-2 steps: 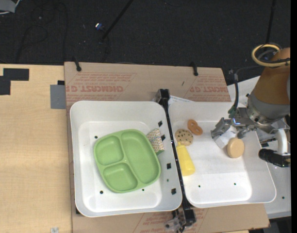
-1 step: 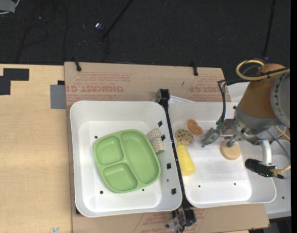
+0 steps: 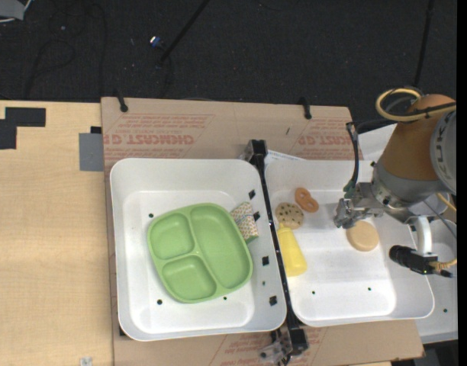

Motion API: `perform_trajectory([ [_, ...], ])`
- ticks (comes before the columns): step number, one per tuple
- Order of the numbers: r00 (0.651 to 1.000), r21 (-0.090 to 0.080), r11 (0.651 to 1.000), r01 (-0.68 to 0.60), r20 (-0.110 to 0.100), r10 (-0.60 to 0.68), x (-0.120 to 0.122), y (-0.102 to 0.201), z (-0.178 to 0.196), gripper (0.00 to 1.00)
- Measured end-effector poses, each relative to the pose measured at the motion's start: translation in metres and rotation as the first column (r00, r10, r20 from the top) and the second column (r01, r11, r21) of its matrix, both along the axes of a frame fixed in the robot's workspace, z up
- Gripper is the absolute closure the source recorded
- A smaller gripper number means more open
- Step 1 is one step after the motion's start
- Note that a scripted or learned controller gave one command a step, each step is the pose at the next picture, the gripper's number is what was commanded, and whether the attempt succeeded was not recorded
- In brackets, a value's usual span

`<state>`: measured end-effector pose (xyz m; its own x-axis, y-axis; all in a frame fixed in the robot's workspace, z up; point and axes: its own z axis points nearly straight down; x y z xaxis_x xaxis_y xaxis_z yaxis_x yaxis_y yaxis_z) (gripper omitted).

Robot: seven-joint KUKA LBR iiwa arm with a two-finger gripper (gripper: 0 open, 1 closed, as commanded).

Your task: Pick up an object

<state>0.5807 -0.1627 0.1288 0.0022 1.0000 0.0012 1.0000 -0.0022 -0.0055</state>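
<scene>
Over the right-hand bin (image 3: pixel 417 307), the gripper (image 3: pixel 349 213) hangs low beside a pale round disc (image 3: pixel 363 237), which lies just to its near-right and looks to be touching or almost touching the tool. How far the gripper is parted cannot be told from this slant, and nothing can be seen held in it. That disc is the nearest candidate for a pick, and being round it has no long axis to line up with. To the left of the gripper sit two more round pieces, an orange-brown cookie (image 3: pixel 307 200) farther back and a speckled brown cookie (image 3: pixel 289 215) just near-left of it. A yellow block (image 3: pixel 291 252) lies nearer still, hard against the divider between the bins, its long axis running near to far. The bin floor is flat, white and smooth, with open room around the disc on its near side. The left bin (image 3: pixel 130 197) holds a green divided plate (image 3: pixel 200 252) with a small patterned item (image 3: pixel 246 220) at its right edge, well apart from the arm.
</scene>
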Motion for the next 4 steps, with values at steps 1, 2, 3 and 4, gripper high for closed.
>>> perform_trajectory([
  [1, 1.000, -0.002, 1.000, -0.004, 0.008, 0.004, 0.003, 0.000, 0.063, 1.00],
  [2, 1.000, -0.002, 1.000, -0.004, 0.009, 0.004, -0.002, -0.002, 0.125, 1.00],
  [3, 1.000, -0.002, 1.000, -0.004, 0.006, 0.004, -0.001, -0.003, 0.144, 1.00],
  [4, 1.000, 0.001, 1.000, -0.007, 0.003, 0.007, -0.002, 0.053, 0.148, 1.00],
])
